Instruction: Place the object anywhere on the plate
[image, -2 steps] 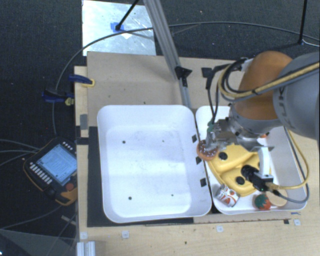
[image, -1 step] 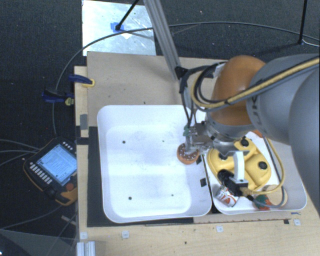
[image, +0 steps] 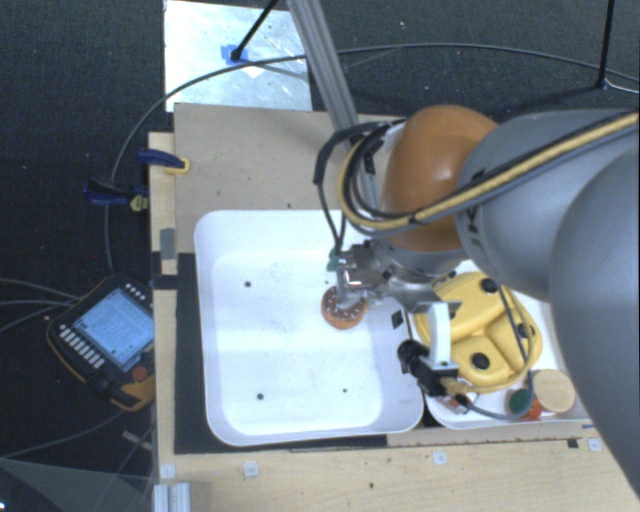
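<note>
Claw (image: 347, 290) low over left white bin (image: 230, 300), just above small round brown object (image: 343, 311) near bin's right side; grip state impossible to tell. No clear plate; placing apparently not done. Smooth glossy bin, lumpy yellow object (image: 490, 335) in right bin (image: 500, 415)

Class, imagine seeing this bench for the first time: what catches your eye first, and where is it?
The big grey arm with its orange band sweeps in from the right, covering much of the right bin. Its hand hangs over the left white bin, just above a small round brown object. A yellow object lies in the right bin.
</note>
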